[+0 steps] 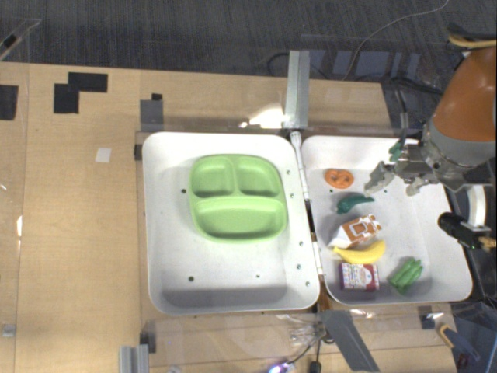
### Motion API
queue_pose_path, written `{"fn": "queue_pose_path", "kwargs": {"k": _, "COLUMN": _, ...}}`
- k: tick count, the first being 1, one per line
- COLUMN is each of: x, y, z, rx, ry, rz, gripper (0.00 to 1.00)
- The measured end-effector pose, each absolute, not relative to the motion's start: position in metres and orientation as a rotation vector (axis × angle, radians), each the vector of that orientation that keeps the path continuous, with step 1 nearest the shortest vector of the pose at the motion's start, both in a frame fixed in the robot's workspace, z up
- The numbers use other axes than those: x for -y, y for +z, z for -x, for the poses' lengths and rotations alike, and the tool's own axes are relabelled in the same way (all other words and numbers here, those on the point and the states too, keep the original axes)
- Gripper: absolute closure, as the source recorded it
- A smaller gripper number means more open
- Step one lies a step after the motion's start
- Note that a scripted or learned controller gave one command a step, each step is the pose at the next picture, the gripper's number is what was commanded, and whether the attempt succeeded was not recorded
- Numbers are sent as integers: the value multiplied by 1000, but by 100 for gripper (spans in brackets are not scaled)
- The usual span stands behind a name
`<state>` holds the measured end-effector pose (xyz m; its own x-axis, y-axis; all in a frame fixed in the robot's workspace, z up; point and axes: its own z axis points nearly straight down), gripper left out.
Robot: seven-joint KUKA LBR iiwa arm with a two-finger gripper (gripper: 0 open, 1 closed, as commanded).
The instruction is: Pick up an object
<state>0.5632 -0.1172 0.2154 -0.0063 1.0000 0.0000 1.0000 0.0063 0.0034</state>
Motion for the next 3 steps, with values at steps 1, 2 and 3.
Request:
{"fn": "queue_pose_path", "kwargs": {"k": 1, "x": 92, "y": 98, "z": -530, "rx": -2447, "ry": 10, "rz": -1956, "gripper": 0}}
{"fn": "queue_pose_path", "kwargs": {"k": 2, "x": 110, "y": 95, "z": -497, "rx": -2450, "ry": 26, "rz": -1917, "gripper": 0}}
{"fn": "queue_pose_path", "kwargs": {"k": 3, "x": 112, "y": 109, "z": -504, "rx": -2432, "ry": 40, "rz": -1905, "gripper": 100}}
